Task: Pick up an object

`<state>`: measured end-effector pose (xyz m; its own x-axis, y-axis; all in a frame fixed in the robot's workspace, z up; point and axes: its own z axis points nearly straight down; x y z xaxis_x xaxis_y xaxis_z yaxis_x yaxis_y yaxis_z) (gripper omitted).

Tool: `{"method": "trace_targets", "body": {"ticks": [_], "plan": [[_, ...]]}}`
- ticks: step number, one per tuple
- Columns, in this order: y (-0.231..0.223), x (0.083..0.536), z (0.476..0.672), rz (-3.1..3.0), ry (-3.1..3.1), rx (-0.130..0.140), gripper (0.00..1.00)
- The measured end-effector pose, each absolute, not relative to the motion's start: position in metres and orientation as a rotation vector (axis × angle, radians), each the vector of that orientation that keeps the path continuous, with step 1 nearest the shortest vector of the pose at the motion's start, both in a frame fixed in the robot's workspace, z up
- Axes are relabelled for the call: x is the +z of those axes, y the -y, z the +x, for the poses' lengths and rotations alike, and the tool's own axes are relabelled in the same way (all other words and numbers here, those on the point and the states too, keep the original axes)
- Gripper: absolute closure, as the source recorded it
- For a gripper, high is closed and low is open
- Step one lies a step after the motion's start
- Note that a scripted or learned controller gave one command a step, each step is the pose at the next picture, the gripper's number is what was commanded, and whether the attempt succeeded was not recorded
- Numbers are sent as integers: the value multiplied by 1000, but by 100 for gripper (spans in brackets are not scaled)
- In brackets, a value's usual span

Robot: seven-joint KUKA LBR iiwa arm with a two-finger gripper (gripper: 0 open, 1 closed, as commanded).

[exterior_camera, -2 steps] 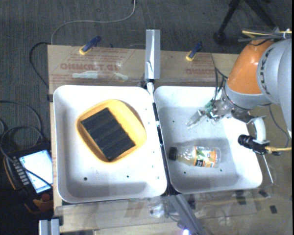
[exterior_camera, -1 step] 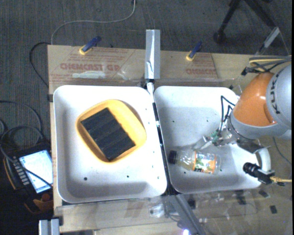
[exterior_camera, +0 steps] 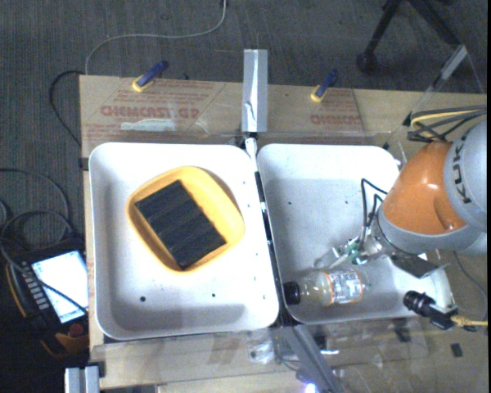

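The arm is a bulky, rounded body. Its widest visible segment is a glossy orange band, dome-shaped, with a soft highlight across its top. Above that, at the view's right, sits a pale grey shell bearing dark lettering, of which only a few characters can be read. Below the orange band a smooth grey collar narrows toward the wrist. Thin black cables loop out from the wrist side, and a bundle of yellow and black cables runs along the upper part of the arm. The gripper is a slim metallic assembly with a small green spot; its details are too small to tell.
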<state>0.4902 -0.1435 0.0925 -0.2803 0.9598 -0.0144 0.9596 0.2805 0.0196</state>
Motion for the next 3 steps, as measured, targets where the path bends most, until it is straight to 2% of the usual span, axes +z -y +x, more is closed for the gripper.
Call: {"method": "trace_targets", "body": {"ticks": [1, 2, 3], "plan": [[164, 157, 521, 2208, -2233, -4, 0], [168, 92, 488, 1993, -2414, 11, 0], [172, 116, 524, 2227, -2218, -4, 0]]}}
